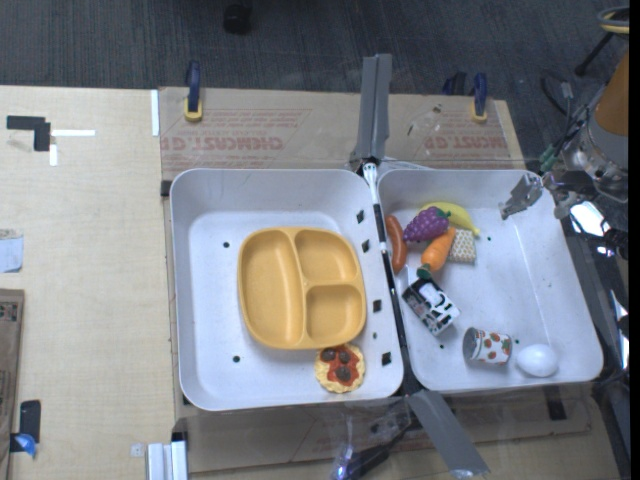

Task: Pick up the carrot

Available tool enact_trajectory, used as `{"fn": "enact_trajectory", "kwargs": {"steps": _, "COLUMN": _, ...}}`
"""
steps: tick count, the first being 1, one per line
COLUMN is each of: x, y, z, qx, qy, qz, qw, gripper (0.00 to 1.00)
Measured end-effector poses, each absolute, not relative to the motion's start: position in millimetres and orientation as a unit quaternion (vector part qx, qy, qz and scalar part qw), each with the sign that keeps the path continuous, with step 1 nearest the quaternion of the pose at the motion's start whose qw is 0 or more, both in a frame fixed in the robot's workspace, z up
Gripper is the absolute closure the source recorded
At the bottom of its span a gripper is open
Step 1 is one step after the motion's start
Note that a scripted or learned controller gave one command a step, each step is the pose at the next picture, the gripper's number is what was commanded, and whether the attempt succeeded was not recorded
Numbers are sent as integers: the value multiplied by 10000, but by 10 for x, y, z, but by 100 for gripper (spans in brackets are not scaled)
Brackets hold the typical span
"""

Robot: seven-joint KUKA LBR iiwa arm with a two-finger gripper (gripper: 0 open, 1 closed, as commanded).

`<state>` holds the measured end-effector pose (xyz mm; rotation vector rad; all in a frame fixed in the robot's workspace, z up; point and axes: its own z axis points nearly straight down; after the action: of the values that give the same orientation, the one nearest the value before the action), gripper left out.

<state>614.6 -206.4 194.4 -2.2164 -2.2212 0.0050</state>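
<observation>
Camera view: slanted look down on the bench (pixel 80 268) and its two white bins.
Left bin (pixel 200 298): holds a yellow divided plate (pixel 300 288) near its middle, with three compartments.
Pizza toy (pixel 340 368): a small round piece with red topping, by the left bin's near edge, touching the plate's near rim.
Right bin (pixel 540 278): its things are gathered along the left wall and the near edge.
Sausage (pixel 396 242): reddish, lying along the right bin's left wall.
Grapes (pixel 426 224): purple bunch just right of the sausage, toward the far left corner.
Banana (pixel 455 213): yellow, behind the grapes and touching them.
Carrot (pixel 437 251): orange, just in front of the grapes, tilted, with a pale cracker-like block (pixel 462 247) just beside it on the right.
Black-and-white carton (pixel 431 303): lies tilted in front of the carrot, near the left wall.
Small can (pixel 487 346): on its side by the near edge.
White egg (pixel 537 360): just right of the can, near corner.
Gripper (pixel 532 192): over the right bin's far right corner, well apart from the carrot; whether its two parts are apart or together cannot be told.
</observation>
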Motion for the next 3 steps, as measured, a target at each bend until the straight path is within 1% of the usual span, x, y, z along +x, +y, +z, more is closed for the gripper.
{"fn": "enact_trajectory", "kwargs": {"steps": 1, "x": 6113, "y": -1354, "z": 953, "qx": -7349, "qy": -6782, "qz": -22, "qw": -25, "gripper": 0}}
{"fn": "enact_trajectory", "kwargs": {"steps": 2, "x": 5829, "y": -956, "z": 952, "qx": -7524, "qy": -6587, "qz": -21, "qw": -35, "gripper": 0}}
{"fn": "enact_trajectory", "kwargs": {"steps": 3, "x": 5456, "y": -933, "z": 893, "qx": -7583, "qy": -6519, "qz": 18, "qw": 6, "gripper": 0}}
